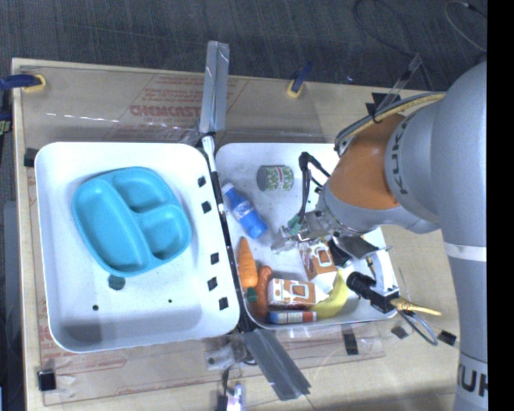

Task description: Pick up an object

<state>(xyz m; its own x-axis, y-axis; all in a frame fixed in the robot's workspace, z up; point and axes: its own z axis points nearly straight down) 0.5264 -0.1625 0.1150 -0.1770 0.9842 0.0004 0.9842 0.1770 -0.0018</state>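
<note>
Wooden bench [103,92] on dark carpet [111,15], two white bins, blue divided tray [133,219] in left bin [68,315], gripper [301,234] low over cluttered right bin [240,157], grip state cannot be told

Blue divided plate [135,218] in left bin [60,306]

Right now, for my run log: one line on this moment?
arm: over right bin | gripper: low among items, grasp unclear | left bin: blue tray | carrot, banana: untouched
</note>
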